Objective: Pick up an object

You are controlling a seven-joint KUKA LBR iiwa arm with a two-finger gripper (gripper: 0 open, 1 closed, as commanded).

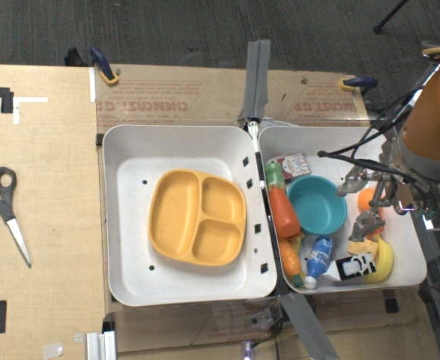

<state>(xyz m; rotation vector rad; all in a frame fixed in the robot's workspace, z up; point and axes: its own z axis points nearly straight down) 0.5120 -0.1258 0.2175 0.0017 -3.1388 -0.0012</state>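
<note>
My gripper (360, 202) hangs over the right side of the right bin (408, 276), its fingers spread apart and open. A small orange fruit (365, 199) shows in the gap between them; I cannot tell whether they touch it. Just left of the gripper stands a teal bowl (317, 205). A banana (384, 259) and a black-and-white box (354, 266) lie below the gripper. An orange carrot-like toy (284, 211), a green piece (274, 174), a small water bottle (318, 257) and a pink packet (293, 163) fill the bin's left part.
The left bin (122, 223) holds a yellow divided plate (198, 217). Scissors (8, 208) lie on the wooden board at far left. Cables (369, 145) run from the arm over the right bin's back edge. A grey divider (256, 81) stands between the bins.
</note>
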